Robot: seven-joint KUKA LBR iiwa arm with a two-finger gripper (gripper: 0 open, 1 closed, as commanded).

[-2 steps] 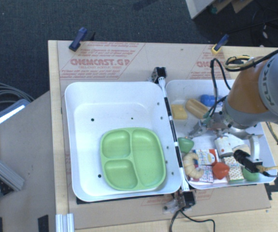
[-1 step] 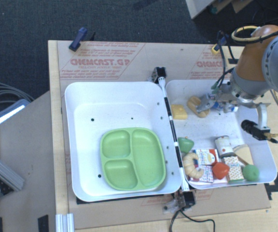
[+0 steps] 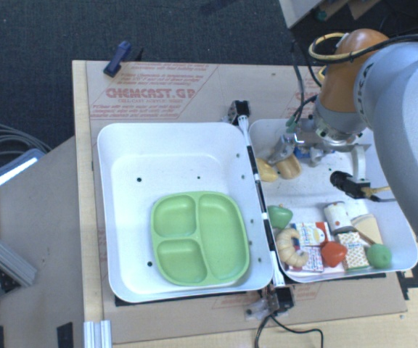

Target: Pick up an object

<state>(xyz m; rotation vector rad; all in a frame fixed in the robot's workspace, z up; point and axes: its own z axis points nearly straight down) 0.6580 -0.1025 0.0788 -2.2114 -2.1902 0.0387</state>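
My gripper (image 3: pixel 287 154) hangs low in the right white bin (image 3: pixel 307 183), fingers narrowed on a pale tan rounded lump (image 3: pixel 289 167) near the divider, so I should confirm the pinch is centred before lifting straight.

pincer (image 3: pixel 287 153) over right bin (image 3: pixel 405 256), green tray (image 3: pixel 198 236) left.

Grey arm (image 3: pixel 390 85) reaching down, wrist low
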